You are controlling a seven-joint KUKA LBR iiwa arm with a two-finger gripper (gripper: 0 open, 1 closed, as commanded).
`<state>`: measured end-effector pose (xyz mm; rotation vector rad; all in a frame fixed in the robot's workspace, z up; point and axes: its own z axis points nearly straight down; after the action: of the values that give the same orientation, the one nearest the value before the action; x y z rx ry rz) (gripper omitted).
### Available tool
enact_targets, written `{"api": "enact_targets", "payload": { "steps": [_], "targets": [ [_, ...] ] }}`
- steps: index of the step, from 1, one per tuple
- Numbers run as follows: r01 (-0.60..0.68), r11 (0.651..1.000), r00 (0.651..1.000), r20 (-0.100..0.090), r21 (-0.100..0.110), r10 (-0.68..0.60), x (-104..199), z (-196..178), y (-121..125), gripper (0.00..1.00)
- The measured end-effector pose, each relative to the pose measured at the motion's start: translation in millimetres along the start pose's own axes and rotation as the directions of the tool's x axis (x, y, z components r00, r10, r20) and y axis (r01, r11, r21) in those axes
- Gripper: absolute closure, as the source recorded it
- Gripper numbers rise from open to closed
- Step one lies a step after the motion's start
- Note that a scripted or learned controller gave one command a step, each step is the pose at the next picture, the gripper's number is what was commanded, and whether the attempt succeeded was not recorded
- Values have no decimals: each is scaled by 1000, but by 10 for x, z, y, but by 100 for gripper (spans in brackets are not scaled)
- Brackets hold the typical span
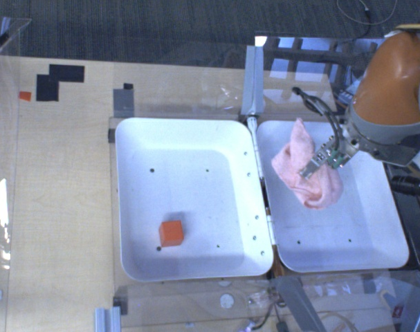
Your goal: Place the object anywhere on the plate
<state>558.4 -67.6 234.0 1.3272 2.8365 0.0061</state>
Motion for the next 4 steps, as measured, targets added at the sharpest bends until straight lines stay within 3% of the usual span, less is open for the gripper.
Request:
{"api": "enact_targets", "payload": {
  "steps": [1, 2, 3, 4],
  "targets": [
    [390, 921, 921, 1, -2, -390, 403, 90, 301, 100],
    [719, 695, 695, 3, -4, -719, 875, 140, 620, 100],
    [769, 639, 639, 3, -5, -769, 1397, 20, 836, 100],
    [769, 639, 639, -1, -5, -769, 1857, 69, 1066, 100]
  ]
}}
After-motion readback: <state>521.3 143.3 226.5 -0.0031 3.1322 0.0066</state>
